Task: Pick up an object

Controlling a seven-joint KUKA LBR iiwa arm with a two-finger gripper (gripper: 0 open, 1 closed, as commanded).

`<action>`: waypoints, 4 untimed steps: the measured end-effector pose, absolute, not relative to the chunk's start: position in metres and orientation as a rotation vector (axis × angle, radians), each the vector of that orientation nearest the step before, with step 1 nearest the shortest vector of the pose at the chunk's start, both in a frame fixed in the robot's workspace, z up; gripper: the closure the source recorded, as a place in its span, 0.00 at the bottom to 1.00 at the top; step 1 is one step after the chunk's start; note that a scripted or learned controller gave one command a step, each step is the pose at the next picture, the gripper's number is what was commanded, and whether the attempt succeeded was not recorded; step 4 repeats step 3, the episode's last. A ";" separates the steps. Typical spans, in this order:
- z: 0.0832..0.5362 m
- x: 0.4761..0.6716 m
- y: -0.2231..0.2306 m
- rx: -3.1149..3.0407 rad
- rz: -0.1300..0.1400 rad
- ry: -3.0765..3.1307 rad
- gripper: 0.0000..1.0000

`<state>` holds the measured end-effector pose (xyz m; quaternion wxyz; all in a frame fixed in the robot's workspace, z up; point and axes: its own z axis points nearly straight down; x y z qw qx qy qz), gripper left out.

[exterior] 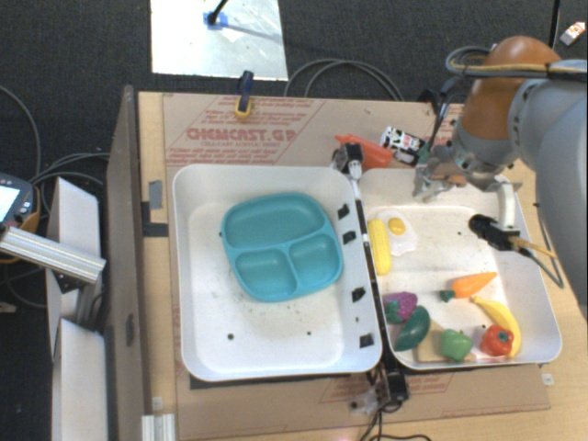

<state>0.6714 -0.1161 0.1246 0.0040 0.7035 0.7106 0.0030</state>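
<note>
Pincer hangs at the far rim of the right bin, low over the bin's back edge, at the end of the grey arm reaching in from the right. From this slant I cannot tell whether it is released or clenched, and no object is seen in its hold. The toys it could take all lie in that bin. The fried egg lies nearest, just in front of the pincer and to its left. The corn cob lies beside the egg along the wall shared with the left bin. A carrot, banana, tomato and green pepper sit well apart from the pincer toward the near side. A teal divided plate lies alone in the left bin. This looks like the approach step, with nothing yet lifted. The next move likely calls for coming forward over one piece, probably the egg or the cob, then descending squarely. The flat egg offers little to grip, and the cob's place against the wall leaves little room on that side.
</note>
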 end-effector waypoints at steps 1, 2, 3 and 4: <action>0.124 0.671 -0.116 2.204 0.008 2.228 0.00; 0.083 0.668 -0.131 2.221 -0.002 2.221 0.00; 0.097 0.670 -0.131 2.213 0.005 2.221 1.00; 0.097 0.670 -0.131 2.213 0.005 2.221 1.00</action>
